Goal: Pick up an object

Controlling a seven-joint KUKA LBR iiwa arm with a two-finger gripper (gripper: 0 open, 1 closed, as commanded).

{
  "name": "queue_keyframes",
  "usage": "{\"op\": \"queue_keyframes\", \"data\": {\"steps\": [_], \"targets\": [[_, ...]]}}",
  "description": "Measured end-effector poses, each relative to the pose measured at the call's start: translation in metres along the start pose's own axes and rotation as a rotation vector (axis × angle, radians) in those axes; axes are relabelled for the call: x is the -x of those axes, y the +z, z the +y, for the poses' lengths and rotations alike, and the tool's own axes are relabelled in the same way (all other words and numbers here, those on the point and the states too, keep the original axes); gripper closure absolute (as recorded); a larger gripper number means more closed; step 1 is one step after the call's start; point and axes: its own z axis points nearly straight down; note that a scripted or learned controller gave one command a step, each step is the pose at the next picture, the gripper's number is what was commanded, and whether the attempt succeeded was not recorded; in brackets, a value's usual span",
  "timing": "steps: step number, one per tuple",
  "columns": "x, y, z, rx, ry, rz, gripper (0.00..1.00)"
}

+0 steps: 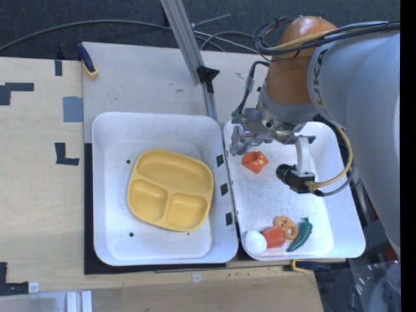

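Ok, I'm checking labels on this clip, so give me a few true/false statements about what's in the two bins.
1. The yellow plate lies in the left bin. True.
2. The plate has three compartments. True.
3. The red block lies on the plate. False: it lies in the right bin, near the gripper.
4. The white egg sits at the right bin's far edge. False: it sits at the near edge, beside a pretzel and a green pepper.
5. The arm reaches over the right bin. True.
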Motion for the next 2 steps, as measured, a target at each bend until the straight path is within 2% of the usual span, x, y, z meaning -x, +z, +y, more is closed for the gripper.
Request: {"op": "queue_keyframes", "data": {"steps": [1, 2], "targets": [[-0.051, -0.009, 0.022, 0.001, 0.000, 0.001, 1.00], [-0.089, 0.002, 0.045, -0.001, 0.002, -0.001, 1.00]]}}
